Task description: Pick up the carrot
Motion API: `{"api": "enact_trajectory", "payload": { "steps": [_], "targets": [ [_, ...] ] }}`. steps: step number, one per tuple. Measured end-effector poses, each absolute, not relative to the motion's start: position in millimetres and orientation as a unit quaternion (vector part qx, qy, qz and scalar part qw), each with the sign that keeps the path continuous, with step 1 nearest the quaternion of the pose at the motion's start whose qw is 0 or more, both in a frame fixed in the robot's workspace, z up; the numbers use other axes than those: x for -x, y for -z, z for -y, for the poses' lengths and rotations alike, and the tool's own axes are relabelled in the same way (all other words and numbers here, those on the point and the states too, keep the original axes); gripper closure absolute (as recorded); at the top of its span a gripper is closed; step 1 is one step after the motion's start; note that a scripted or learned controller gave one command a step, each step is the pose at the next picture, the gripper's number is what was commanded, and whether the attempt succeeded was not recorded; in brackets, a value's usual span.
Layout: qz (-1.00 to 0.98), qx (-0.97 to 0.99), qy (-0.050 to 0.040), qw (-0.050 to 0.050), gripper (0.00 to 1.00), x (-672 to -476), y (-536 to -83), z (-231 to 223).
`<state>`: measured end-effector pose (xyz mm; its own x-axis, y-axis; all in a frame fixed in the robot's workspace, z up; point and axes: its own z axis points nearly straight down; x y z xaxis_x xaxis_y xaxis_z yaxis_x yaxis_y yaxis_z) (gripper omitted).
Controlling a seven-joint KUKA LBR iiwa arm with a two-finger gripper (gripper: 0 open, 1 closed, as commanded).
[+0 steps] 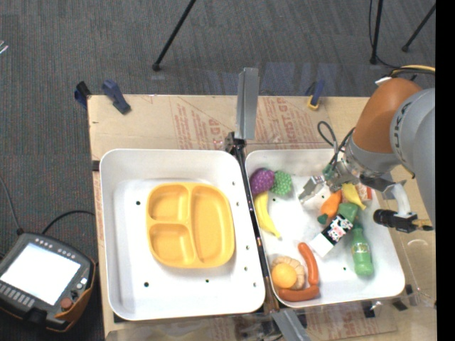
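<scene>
Carrot (330, 203): small, orange, stubby and tapered, smooth plastic-toy look, lying tilted in the right bin (387, 279) toward that bin's 2 o'clock corner. Sitting just beside the gripper (314, 189), at about its 4 o'clock, maybe touching but hard to tell. Not clamped between any fingers as far as visible.

Around the carrot: a yellow piece (352, 195) at its 2 o'clock, a black-and-white cow-print carton (334, 233) at 6 o'clock, boxy with flat faces, and a glossy green bottle (360, 251) lying down at 4 o'clock. Over at the bin's 10 o'clock, bumpy purple grapes (261, 181) next to a knobbly green fruit (283, 183), then a curved yellow banana (265, 215) below them. Down at 7 o'clock, a round orange (284, 274) ringed by red sausage shapes (310, 263).

Left bin (121, 275) holding a smooth yellow divided plate (190, 224), three compartments, rounded corners.

Arm (398, 130) reaching in from 3 o'clock, grey with the big orange band, wrist bent down into the right bin's top half. Gripper looks pale metallic and angular, pointing toward 8 o'clock. Can't tell whether wide or narrow from this angle, too small and cluttered.
</scene>
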<state>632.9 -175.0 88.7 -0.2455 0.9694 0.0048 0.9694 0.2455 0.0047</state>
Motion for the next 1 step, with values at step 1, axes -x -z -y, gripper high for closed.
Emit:
{"api": "enact_trajectory", "payload": {
  "steps": [1],
  "targets": [
    [0.755,0.655,-0.0001,0.001,0.0,-597.7,-86.9,145.8]
  ]
}}
